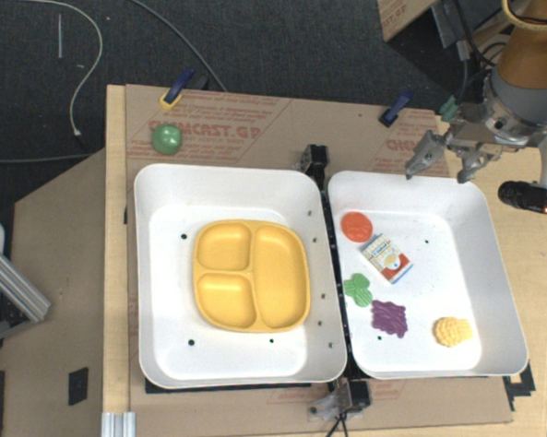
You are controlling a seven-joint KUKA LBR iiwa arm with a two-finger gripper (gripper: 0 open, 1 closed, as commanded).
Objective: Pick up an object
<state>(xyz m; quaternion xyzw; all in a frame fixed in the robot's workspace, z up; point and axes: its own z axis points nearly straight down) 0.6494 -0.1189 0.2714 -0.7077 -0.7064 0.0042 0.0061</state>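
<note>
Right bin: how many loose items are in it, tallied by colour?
Orange: 1, a round piece
White with red and blue: 1, a small box
Green: 1, a leafy piece
Purple: 1, a grape bunch
Yellow: 1, a knobbly piece
Total: 5

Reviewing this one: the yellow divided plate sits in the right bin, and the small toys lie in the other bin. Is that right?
Not quite. The camera view shows the yellow divided plate in the left bin, not the right one. The small toys, such as the purple grapes, lie in the other bin, the right one.
</note>
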